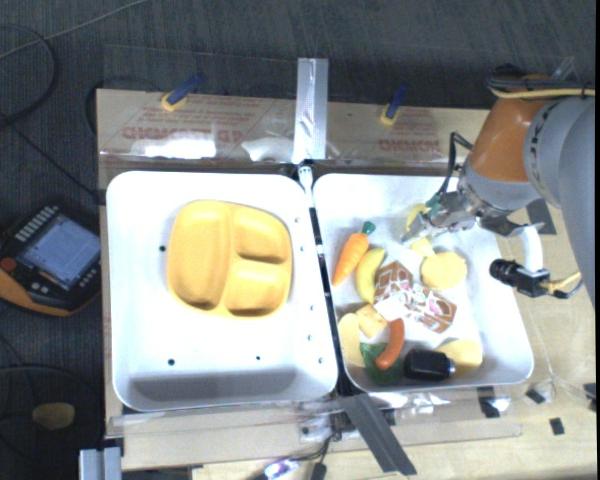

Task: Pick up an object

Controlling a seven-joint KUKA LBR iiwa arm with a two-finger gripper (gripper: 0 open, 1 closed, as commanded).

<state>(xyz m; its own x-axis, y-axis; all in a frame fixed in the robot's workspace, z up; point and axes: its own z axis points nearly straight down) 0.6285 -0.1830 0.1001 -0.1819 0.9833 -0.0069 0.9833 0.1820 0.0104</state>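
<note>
- Gripper (pixel 432 213) is at the upper right of the frame, low over the top of the right bin (pixel 515 353). I can't tell how it's set from this angle; too small and cluttered.
- I see nothing clearly held.
- Arm (pixel 540 153) comes in from the right edge, orange band just above the wrist.
- Nearest items: a small yellow piece (pixel 417 216) touching or just under the tip, and a round pale-yellow piece (pixel 444 268) just below it.
- Carrot (pixel 351 252) lies tilted to the left of the gripper, near the divider between bins, green top pointing upper right.
- Banana (pixel 368 273) is just beside the carrot, lower right of it.
- A brown-and-white patterned item (pixel 412 293) sits mid-bin, touching the banana.
- Lower in the same bin: a red-orange pepper-like piece (pixel 391 345), a black object (pixel 427 365) at the bottom wall, and more pale-yellow pieces (pixel 464 352) around them.
- Left bin (pixel 140 368), centre-left of frame, holds a yellow divided tray (pixel 229 258), well apart from the gripper.
- Far left, on the floor: a handheld controller (pixel 42 258) with a screen.
</note>
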